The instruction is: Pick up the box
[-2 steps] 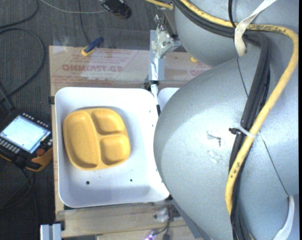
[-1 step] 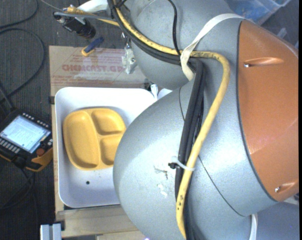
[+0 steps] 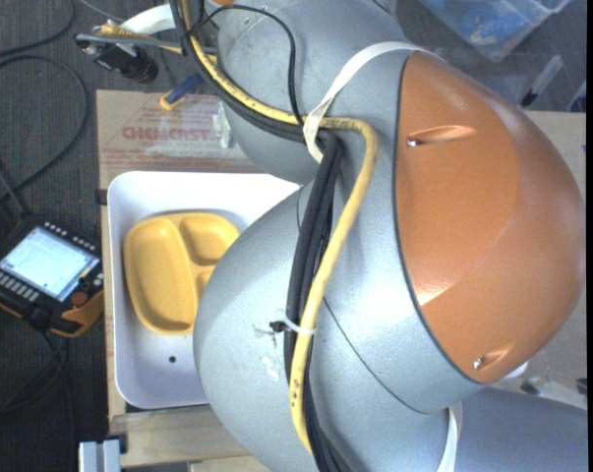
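My grey arm (image 3: 306,303) with its orange band (image 3: 483,224) bulks across most of the camera view, from the top middle to the bottom right. It covers the greater part of both bins. A yellow divided tray (image 3: 173,268) lies in the left white bin (image 3: 129,362), its right part hidden under the arm.
A cardboard sheet (image 3: 163,131) with red print lies behind the left bin. A teach pendant (image 3: 45,273) rests on the dark floor at the left, among black cables (image 3: 40,87). A clear plastic container (image 3: 493,8) sits at the top right.
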